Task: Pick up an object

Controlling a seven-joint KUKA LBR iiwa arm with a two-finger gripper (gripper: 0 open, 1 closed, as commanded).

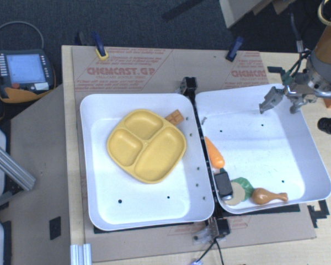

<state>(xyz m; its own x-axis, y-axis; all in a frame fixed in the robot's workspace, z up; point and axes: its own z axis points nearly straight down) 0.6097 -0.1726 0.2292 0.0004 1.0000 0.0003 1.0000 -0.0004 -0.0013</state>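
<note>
Hovering open and empty over the right bin's [314, 164] far corner, the hand [281, 101] has nothing picked yet; carrot [214, 153] and drumstick [267, 195] remain untouched.

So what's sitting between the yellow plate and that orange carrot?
In the camera view, between the yellow plate and the carrot lie bare white bin floor and the black divider joining the bins.

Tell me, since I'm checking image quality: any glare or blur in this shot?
Camera view: even, soft lighting; mild glare on the right bin; gripper slightly soft-edged; yellow plate and carrot sharp, with faint shadows.
</note>
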